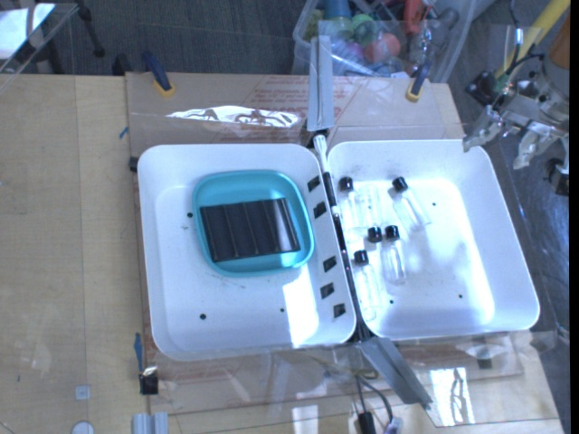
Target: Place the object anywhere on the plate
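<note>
Left of centre, we have the first white bin (172,324), and inside it sits one teal plate (213,191) with rounded corners. On that plate lies one dark ridged block (249,229), flat and well within the rim, so it is on the plate right now. Along this bin's right wall we count five small dark squares (329,262) running top to bottom. Moving across the centre divider, the second white bin (507,269) holds a loose cluster of clear vials (394,262) in its left half. Their glass is hard to pick out against the white, but we count five black caps (398,185): two higher up, three lower down. The vials lie near each other, well apart from the plate. Up at the upper right of the frame, beyond the corner of the right bin, we see the gripper (502,132), above the bench and outside both bins; we cannot tell how wide it stands, and we see nothing in its hold. At top centre sits one clear tub (452,25) of colourful odds and ends.
</note>
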